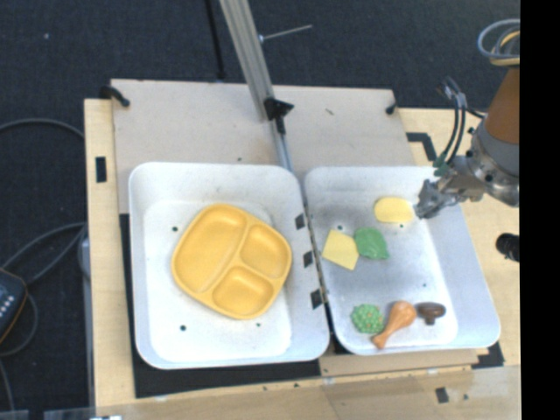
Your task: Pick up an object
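Observation:
The right bin (pixel 455 261) holds several toy foods. A pale yellow oval piece (pixel 394 209) lies near its far side, a yellow wedge (pixel 340 250) and a green leafy piece (pixel 372 243) sit in the middle. At the near side lie a green broccoli-like piece (pixel 367 318), an orange drumstick (pixel 394 321) and a small brown piece (pixel 430 311). My gripper (pixel 431 201) hangs over the right bin's far right part, just right of the pale yellow oval piece. I see nothing between its fingers.
The left bin (pixel 149 234) carries a yellow compartment plate (pixel 231 260). A slanted metal post (pixel 249 51) rises behind the bins. The grey arm with its orange band (pixel 503 116) comes in from the right edge.

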`<state>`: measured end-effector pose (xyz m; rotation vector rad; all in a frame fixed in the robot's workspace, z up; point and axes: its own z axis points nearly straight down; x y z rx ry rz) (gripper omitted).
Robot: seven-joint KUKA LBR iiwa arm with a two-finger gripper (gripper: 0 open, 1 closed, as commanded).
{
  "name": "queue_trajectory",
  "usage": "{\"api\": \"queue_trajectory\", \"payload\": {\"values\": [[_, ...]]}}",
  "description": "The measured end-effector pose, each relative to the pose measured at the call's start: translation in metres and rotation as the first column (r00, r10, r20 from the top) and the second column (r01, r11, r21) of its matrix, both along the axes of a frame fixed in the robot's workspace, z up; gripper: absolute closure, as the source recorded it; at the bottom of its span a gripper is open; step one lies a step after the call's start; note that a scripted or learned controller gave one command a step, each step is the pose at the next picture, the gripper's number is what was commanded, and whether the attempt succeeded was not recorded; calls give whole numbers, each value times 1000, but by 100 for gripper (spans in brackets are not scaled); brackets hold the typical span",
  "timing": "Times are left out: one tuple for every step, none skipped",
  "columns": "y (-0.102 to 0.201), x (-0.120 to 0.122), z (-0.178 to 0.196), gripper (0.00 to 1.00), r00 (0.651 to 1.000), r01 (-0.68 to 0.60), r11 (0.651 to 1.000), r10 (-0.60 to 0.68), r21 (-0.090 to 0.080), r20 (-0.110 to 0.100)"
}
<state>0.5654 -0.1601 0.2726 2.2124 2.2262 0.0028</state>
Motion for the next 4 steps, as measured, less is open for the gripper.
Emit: {"api": "queue_trajectory", "payload": {"values": [[47, 17, -10, 100, 1000, 0, 1000, 0, 1, -3], [98, 25, -2, 100, 1000, -1, 1000, 1, 1, -1], [140, 33, -11, 100, 1000, 0, 1000, 0, 1, -4], [192, 41, -26, 100, 1000, 0, 1000, 0, 1, -6]]}}
